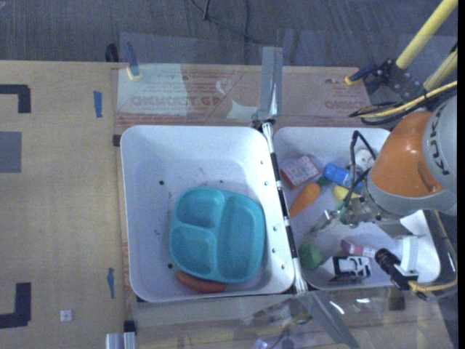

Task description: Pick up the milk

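Bins: 2, white, shallow, side by side, sharing a middle wall.

Left bin (163, 162), 2 things:
- plate (216, 233), 1, teal, three compartments, set toward the near right corner.
- red piece (200, 283), 1, long, mostly hidden under the plate's near edge.
- Open room: the far half and a left strip of the floor are bare. The plate's right edge lies near the middle wall.

Right bin (320, 141), 7 things:
- milk (352, 267), 1, a black-and-white carton lying just beside the near wall.
- pink piece (357, 249), 1, small, just beyond the milk; whether they touch cannot be told.
- green piece (311, 255), 1, rounded, left of the milk, near the middle wall.
- carrot (305, 198), 1, slanted, close to the middle wall.
- box (300, 170), 1, reddish, beyond the carrot.
- blue piece (336, 173), 1, right of the box.
- yellow piece (341, 193), 1, just near of the blue one.
- Open room: a bare far strip, and a small bare patch between carrot, green piece and milk.

Arm (414, 166): 1, reaching over the right bin's right half.

Gripper (347, 213): 1, over the bin's middle, near the yellow piece and apart from the milk. How wide it stands cannot be told, and nothing is seen held.
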Robot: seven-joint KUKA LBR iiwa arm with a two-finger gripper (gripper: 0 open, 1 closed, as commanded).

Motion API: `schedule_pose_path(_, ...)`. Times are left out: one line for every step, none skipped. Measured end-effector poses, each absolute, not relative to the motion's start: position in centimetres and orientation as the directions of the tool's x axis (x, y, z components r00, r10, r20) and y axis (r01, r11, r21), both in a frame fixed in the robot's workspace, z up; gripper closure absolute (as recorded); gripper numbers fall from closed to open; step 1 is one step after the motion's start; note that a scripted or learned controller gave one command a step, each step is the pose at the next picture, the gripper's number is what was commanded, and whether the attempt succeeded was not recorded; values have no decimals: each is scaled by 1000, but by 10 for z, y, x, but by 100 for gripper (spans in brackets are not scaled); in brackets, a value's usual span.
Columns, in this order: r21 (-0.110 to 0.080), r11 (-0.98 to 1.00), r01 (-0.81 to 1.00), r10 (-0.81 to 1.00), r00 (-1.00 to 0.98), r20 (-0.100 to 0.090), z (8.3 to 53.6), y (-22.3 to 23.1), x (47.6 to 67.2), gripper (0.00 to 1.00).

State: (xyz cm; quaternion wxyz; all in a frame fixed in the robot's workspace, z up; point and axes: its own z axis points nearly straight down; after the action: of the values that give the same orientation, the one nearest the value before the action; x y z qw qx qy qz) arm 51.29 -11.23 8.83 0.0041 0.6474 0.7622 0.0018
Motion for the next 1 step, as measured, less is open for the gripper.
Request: schedule_pose_path(2, 32, 999, 999, -32, -1, 254, -144, 542, 0)
